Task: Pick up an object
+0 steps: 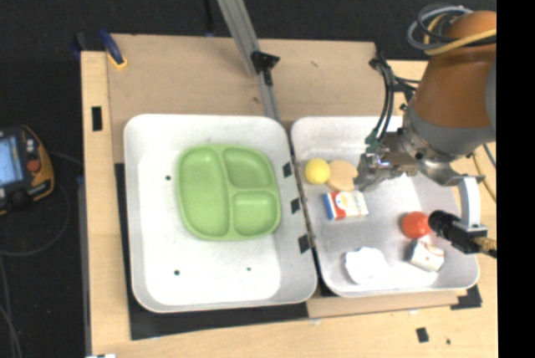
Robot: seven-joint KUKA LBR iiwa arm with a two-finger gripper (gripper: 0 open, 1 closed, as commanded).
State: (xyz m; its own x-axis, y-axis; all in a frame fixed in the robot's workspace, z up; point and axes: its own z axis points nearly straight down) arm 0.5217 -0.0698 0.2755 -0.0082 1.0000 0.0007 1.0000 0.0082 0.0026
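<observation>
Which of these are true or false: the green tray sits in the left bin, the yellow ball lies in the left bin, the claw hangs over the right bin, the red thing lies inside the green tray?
1. The green tray sits in the left bin. True.
2. The yellow ball lies in the left bin. False: it lies in the right bin, near the dividing edge.
3. The claw hangs over the right bin. True.
4. The red thing lies inside the green tray. False: it lies in the right bin, toward its right side.

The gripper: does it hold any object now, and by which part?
It cannot be told. The gripper is low in the right bin, beside the tan round object.
</observation>
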